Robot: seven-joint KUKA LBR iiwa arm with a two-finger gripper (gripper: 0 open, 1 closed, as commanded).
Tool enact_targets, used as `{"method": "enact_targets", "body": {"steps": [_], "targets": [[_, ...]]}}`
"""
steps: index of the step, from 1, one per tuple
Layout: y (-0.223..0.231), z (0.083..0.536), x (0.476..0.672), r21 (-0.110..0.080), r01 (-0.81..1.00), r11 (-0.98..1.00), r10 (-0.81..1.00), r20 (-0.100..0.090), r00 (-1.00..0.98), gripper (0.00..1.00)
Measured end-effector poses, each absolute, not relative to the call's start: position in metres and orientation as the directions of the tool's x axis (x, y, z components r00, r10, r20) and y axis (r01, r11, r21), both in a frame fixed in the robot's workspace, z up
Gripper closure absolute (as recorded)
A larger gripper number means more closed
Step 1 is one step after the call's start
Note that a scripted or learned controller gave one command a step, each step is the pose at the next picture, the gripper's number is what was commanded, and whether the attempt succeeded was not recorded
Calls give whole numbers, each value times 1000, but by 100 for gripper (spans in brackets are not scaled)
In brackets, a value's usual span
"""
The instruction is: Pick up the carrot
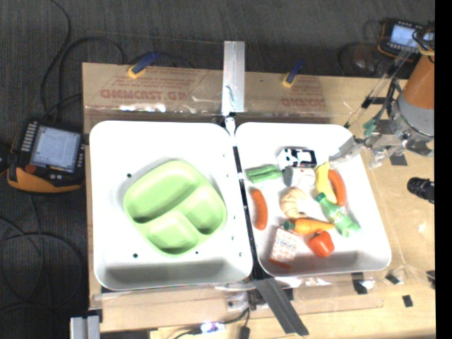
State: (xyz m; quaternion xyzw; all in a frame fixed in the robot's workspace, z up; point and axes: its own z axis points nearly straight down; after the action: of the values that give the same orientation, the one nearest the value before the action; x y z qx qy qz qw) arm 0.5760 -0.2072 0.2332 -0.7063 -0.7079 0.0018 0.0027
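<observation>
Orange tapered carrot (312,225) among toy foods in right white bin (374,260); gripper (381,143) at bin's upper-right rim, grip state indiscernible.

The right bin (367,256) is crowded in its middle: the carrot (311,225) lies hemmed by a red pepper (321,243), a green bottle (337,215), a garlic bulb (293,202) and a small packet (285,246). Bare floor runs along the bin's upper-left corner and far right side. The left bin (106,147) holds a green tray (175,207), with open rim around it.

Robotics lab, teach pendant (51,154), floor cables (42,62), clamped bench (162,90)
</observation>
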Motion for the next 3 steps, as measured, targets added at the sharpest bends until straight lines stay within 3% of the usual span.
{"method": "enact_targets", "body": {"steps": [1, 2, 3], "targets": [[-132, 146, 522, -9, 999, -36, 999, 2, 36, 0], [-129, 88, 488, 9, 994, -104, 995, 0, 104, 0], [-129, 95, 488, 6, 994, -105, 994, 1, 105, 100]]}}
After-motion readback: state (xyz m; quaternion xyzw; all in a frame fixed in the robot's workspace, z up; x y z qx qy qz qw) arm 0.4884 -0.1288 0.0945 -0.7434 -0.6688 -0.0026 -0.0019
